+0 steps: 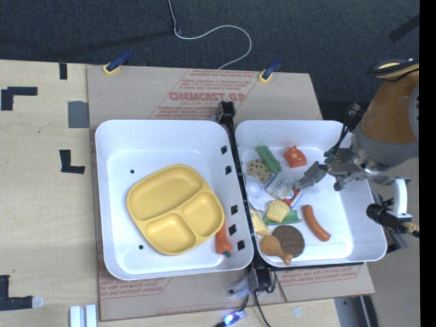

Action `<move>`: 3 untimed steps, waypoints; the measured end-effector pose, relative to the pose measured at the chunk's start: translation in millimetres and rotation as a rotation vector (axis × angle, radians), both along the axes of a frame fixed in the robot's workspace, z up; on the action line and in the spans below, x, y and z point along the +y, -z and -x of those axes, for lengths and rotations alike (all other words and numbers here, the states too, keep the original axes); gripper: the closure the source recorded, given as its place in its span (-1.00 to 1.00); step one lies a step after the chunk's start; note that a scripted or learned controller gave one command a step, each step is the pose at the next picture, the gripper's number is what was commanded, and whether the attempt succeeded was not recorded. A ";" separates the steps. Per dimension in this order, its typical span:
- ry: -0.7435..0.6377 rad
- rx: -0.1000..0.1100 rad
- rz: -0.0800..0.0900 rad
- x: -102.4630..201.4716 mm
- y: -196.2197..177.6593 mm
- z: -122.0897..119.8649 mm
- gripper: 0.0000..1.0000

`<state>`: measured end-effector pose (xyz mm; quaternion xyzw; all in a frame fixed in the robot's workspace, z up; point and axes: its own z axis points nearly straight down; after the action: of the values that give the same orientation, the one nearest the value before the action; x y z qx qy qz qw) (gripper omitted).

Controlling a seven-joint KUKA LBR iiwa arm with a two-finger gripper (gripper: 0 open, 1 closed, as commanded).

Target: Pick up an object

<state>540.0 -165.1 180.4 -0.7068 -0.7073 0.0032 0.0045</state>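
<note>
Cardboard-covered bench (204, 94), two white bins. Left bin (109, 138): yellow divided plate (175, 208), carrot (223, 240). Right bin (344, 244): toy food pile, sausage (316, 223) near right. Gripper (310, 178) over pile; finger state unclear.

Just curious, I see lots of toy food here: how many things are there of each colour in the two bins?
Yellow: 2, tray, corn
Orange or red: 3, carrot, sausage, red piece
Green: 1, green stick
Brown: 3, cookie, patty, drumstick
Total: 9 that I can tell apart; a few small bits stay unclear.
</note>
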 end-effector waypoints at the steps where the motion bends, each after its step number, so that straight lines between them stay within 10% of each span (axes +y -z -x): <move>1: 0.000 0.002 -0.001 3.7 67.7 2.1 -1.00; 2: 0.001 -0.017 0.001 4.5 95.1 -1.5 -1.00; 3: -0.001 -0.007 0.003 3.7 89.5 1.4 1.00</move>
<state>538.6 -161.4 90.8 -0.7063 -0.7079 0.0016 0.0010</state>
